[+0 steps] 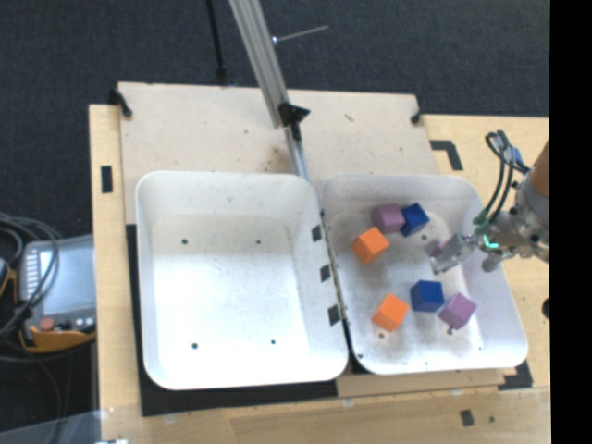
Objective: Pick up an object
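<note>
The arm reaches in from the right and its claw (pixel 446 252) hangs low in the middle of the right-hand shallow white plastic bin (pixel 495 345), though from up here I cannot tell how it is set. The nearest pick looks like the small blue cube (pixel 426 295), just beside and toward the bin's front edge, with a purple cube (pixel 457 311) touching its right side. No label or writing is readable on anything.

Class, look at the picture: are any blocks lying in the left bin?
No: all six blocks, such as the orange block, lie in the right bin.
</note>
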`<state>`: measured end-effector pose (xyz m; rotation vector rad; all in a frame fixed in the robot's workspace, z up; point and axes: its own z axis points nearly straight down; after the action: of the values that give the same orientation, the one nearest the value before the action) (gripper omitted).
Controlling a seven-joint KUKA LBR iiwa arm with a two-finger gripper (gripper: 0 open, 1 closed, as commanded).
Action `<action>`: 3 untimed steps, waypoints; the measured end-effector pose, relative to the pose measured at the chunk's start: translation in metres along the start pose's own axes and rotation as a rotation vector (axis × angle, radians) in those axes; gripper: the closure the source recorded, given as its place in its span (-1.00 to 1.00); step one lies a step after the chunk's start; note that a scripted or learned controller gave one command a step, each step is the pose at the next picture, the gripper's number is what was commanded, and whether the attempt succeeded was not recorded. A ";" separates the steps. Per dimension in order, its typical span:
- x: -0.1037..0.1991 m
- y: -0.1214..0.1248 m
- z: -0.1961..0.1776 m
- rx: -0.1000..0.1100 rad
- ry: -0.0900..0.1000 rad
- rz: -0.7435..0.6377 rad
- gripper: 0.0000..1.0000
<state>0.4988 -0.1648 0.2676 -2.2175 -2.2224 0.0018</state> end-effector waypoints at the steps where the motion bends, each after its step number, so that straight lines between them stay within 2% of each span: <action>1: 0.000 0.001 -0.002 -0.004 -0.001 0.002 -1.00; 3: -0.009 -0.011 0.096 0.002 -0.001 0.004 -1.00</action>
<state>0.4873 -0.1741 0.1717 -2.2212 -2.2181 0.0051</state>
